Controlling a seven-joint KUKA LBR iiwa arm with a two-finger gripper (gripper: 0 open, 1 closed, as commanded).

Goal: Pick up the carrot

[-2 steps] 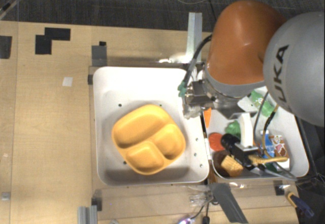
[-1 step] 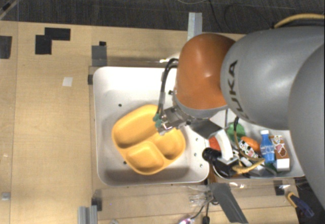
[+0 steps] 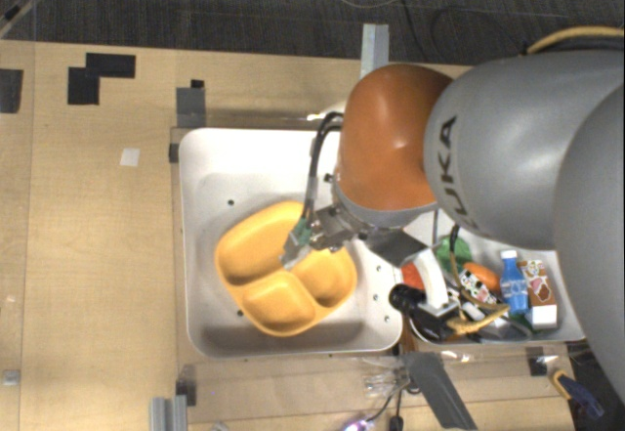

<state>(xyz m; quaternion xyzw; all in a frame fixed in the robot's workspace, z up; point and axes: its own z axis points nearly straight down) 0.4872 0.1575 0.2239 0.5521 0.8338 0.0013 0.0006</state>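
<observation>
The carrot (image 3: 478, 276), orange with a green top, lies in the right bin (image 3: 547, 329) among other small things. My gripper (image 3: 300, 245) is in the left bin (image 3: 200, 224), low over a yellow two-part dish (image 3: 259, 268), near the ridge between its two hollows. The orange band and grey wrist cover most of the gripper from above. The carrot is well to the right of the gripper, and nothing shows in its grasp.
The right bin also holds a blue bottle (image 3: 513, 284), a red-orange piece (image 3: 415, 276) and a small printed box (image 3: 538, 284), crowded round the carrot. The arm's bulk hides much of that bin. The yellow dish takes up the left bin's middle.
</observation>
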